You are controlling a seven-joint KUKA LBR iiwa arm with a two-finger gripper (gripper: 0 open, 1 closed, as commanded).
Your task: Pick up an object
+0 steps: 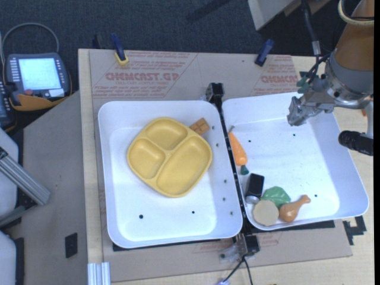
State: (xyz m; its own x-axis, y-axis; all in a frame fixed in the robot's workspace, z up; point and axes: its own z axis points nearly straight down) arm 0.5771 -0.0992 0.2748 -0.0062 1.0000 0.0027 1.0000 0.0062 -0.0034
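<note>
My gripper hangs over the far part of the right bin, with nothing visible between its fingers. Along that bin's left wall lies an orange carrot. Near the bin's front left corner sit a small black block, a green leafy toy, a tan round piece and a brown drumstick. All of these lie well to the front and left of the gripper.
The left bin holds a yellow divided plate with a small brown block at its far edge. A black divider clip sits between the bins. A teach pendant lies off the bench at far left.
</note>
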